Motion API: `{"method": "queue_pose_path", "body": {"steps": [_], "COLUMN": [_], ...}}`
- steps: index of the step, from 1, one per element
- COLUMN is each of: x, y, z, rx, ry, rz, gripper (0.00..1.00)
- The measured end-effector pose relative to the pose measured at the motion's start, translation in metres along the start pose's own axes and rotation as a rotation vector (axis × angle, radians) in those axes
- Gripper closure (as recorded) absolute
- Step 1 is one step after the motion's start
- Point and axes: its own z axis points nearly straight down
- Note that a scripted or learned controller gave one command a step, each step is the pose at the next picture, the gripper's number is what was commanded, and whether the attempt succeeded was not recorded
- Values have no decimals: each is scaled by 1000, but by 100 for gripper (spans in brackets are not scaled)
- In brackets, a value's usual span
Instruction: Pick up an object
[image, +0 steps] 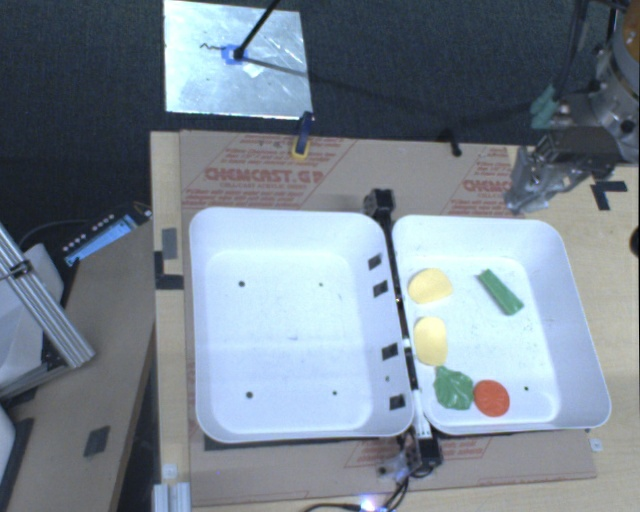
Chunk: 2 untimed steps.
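Note:
The right bin (560, 330) holds several small items. Two pale yellow pieces lie near its left wall, one (430, 286) above the other (431, 340). A green stick (499, 292) lies slanted toward the back right. At the front sit a green leafy lump (454, 388) and a red round piece (491, 398), almost touching. My gripper (530, 190) hangs above the bin's back rim at the upper right, apart from all the items, with nothing seen between its fingers.
The left bin (215, 330) lies beside the right one, joined by a black clip strip (392, 300). A cardboard sheet (260, 170) lies under both bins. A metal plate (235, 60) lies at the back left. Cables run across the dark floor behind.

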Motion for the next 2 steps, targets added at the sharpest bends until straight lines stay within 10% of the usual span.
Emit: {"method": "queue_pose_path", "body": {"steps": [2], "x": [29], "y": [-3], "z": [0], "rx": [-1], "ry": [0], "rz": [1], "gripper": [100]}}
